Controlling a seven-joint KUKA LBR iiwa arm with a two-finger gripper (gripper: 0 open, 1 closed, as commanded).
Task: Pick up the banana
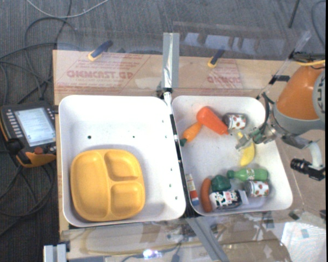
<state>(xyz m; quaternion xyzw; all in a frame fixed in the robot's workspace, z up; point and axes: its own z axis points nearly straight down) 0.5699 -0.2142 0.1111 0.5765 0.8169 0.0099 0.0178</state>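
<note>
The banana [247,156], small and yellow, lies in the right white bin [273,201] near its right side, pointing up and down in the view. My gripper [252,138] reaches in from the right and sits right at the banana's upper end, low over the bin floor. The arm's orange band [298,94] is above the bin's right rim. The view does not reveal whether anything is held.
In the right bin, an orange carrot [208,121] and a can [235,121] lie behind the gripper. A green bottle [247,174], a second can [257,188], a black-and-white bottle [227,198] and a sausage [206,194] crowd the front. A yellow divided plate [107,184] sits in the left bin [98,111].
</note>
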